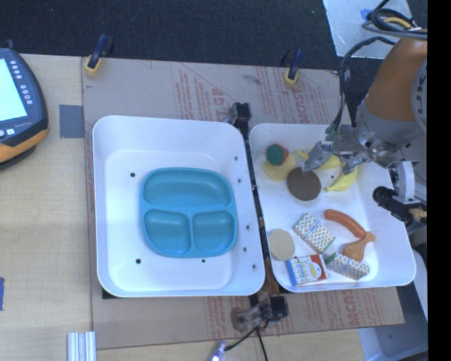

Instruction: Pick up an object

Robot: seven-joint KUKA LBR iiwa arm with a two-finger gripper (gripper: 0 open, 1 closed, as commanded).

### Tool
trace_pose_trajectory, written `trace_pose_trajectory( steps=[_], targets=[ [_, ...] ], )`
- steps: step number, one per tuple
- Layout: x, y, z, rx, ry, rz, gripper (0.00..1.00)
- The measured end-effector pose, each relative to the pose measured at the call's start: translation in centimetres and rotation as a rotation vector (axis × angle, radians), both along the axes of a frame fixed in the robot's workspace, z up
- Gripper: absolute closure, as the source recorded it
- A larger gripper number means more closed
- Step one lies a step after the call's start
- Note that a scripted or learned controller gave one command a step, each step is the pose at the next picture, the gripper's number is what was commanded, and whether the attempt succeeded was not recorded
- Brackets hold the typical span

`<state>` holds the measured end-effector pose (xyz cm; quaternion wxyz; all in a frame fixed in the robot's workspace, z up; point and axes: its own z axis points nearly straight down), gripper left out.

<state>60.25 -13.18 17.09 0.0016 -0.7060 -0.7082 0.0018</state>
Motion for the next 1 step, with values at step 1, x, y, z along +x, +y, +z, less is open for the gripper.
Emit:
trace_pose_trajectory(
  steps=[1],
  targets=[
    [-7.22,1.85,-8.03,0.001,0.001,0.003,0.0]
  ],
)
